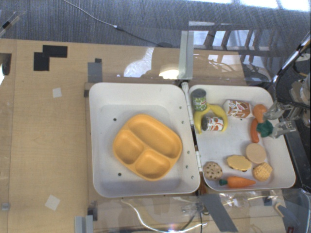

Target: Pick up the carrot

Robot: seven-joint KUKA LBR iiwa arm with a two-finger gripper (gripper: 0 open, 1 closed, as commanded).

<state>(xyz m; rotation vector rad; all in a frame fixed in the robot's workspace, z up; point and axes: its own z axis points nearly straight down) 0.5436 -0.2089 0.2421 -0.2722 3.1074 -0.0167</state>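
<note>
The carrot [239,182], orange with a small green stub at its left end, lies flat along the near wall of the right bin [286,164]. My gripper [278,121] hovers at that bin's right edge, well behind the carrot and to its right. Its fingers stand apart and hold nothing. Just left of the fingertips lies a dark green toy piece [265,128] beside a red-orange pepper-like piece [254,130].
Around the carrot lie a chocolate-chip cookie [212,170], a bun [238,162], a tan disc [255,153] and a yellow waffle [263,171]. Further back are a green can [199,101], a banana [216,113] and a carton [237,108]. The left bin holds a yellow divided plate [147,146].
</note>
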